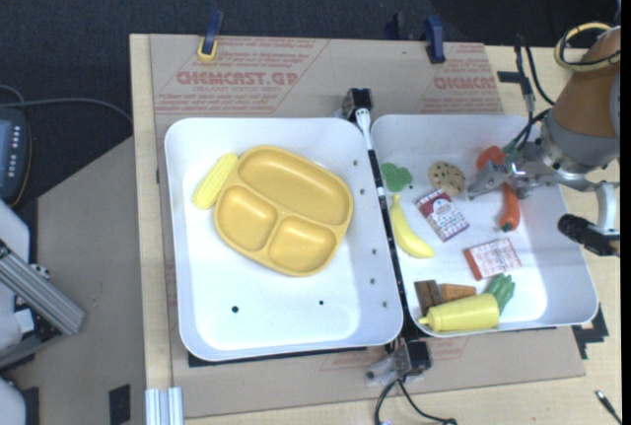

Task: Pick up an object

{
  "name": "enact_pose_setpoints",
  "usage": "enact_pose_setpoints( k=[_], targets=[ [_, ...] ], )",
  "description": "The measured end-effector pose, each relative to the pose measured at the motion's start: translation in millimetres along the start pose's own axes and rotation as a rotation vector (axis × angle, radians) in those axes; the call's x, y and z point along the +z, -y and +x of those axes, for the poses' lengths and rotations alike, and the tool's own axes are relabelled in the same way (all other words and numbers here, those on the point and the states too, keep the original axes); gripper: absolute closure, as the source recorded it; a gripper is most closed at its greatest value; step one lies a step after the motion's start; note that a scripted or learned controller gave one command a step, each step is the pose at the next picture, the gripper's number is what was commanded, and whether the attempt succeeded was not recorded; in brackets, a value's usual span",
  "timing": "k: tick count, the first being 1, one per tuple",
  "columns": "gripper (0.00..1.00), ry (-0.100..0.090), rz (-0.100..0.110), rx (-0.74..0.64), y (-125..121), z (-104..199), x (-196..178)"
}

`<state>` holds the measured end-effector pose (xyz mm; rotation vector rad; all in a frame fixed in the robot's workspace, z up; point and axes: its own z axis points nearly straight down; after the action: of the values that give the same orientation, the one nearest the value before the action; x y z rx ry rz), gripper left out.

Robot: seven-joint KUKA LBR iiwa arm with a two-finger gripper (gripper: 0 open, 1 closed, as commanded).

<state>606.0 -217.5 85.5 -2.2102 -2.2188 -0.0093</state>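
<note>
My gripper [501, 178] hangs low over the upper right part of the right bin [582, 300]. It sits just above an orange carrot-like piece [510, 210] and beside a small red piece [490, 157]. The view does not show anything held in it. Left of it lie a cookie [446, 176] and a red-and-white packet [443, 213]. A banana [408, 232], a green broccoli piece [396, 177], a second red packet [493, 258], a brown bar [441, 294] and a yellow corn cob with green leaves [468, 312] also lie in this bin.
The left bin [296, 329] holds a yellow divided plate [281, 209] and a small yellow corn cob [215, 179]. A black ridge with a bracket [358, 104] separates the bins. The arm's orange band [590, 98] rises at the right edge.
</note>
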Motion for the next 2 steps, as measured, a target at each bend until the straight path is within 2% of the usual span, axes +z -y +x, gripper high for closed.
enact_pose_setpoints(
  k=[1, 2],
  targets=[
    [0.00, 0.005, 0.000, 0.002, -1, 3, 0],
    [1.00, 0.010, -0.004, 0.001, -1, 1, -11]
  ],
)
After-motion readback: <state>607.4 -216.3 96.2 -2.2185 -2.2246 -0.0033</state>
